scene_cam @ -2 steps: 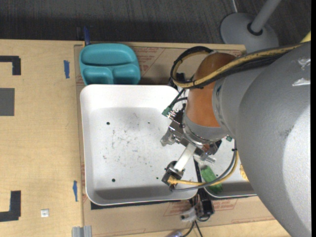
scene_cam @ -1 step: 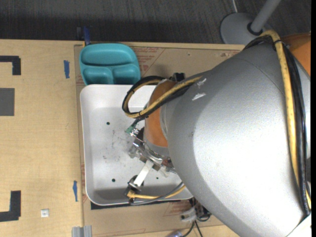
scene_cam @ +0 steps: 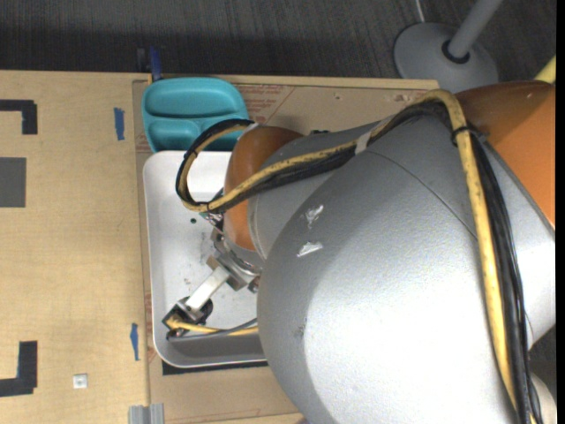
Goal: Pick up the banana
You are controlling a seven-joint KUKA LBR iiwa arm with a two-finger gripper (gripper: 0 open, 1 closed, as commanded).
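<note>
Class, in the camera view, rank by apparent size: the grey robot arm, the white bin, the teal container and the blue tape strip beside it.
1. Grey robot arm, enlarged by nearness to the camera.
2. White bin, partly covered by the arm.
3. Teal container.
4. Blue tape strip.

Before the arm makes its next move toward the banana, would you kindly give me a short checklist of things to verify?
1. Banana's position known: cannot tell; the arm covers most of the bins.
2. Wrist over the white bin: ok.
3. Teal container by the bin's far edge, apart from the arm: cannot tell.
4. White bin lying flat on the bench: ok.
5. Banana already grasped: cannot tell.
</note>
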